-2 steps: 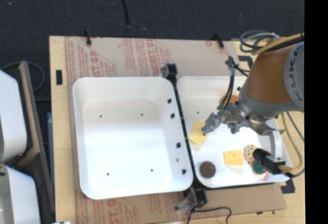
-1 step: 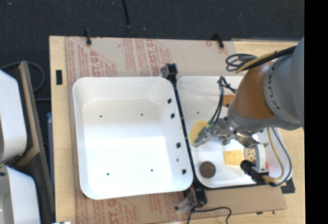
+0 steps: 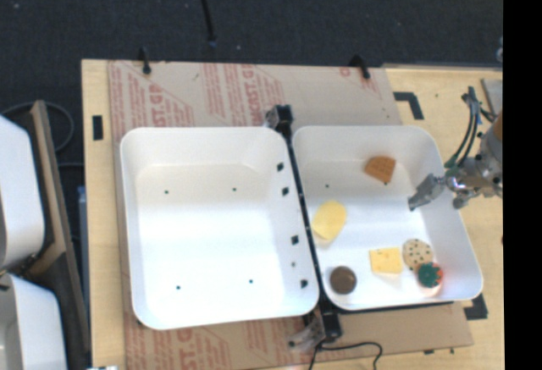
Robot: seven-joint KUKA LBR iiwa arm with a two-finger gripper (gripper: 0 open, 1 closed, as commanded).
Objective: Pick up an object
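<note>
Nearest to the camera, in the right bin (image 3: 440,158), a row of small things lies along the front wall: a round dark brown disc (image 3: 342,279), a flat yellow wedge like a slice of cheese (image 3: 386,261), a pale round cookie with dark spots (image 3: 416,252), and beside it a small green ball with a red part (image 3: 430,275), touching the front right corner. A little further in, near the divider between the bins, lies a soft yellow piece with a rounded shape (image 3: 329,219). Further back, well apart from the others, a brownish-orange piece like a toast corner (image 3: 380,168) lies on the smooth white floor. The left bin (image 3: 135,190) is shallow, white and glossy, with small dark dots on its floor. The pincer (image 3: 421,194) enters from the right over the right bin's right wall; one grey finger points toward the bin, and I cannot tell if it is released or clenched. Nothing is seen between its fingers. Under the bins lies brown cardboard with red print (image 3: 203,93) on the wooden desk (image 3: 93,216), and black clips (image 3: 279,116) hold the bins.
</note>
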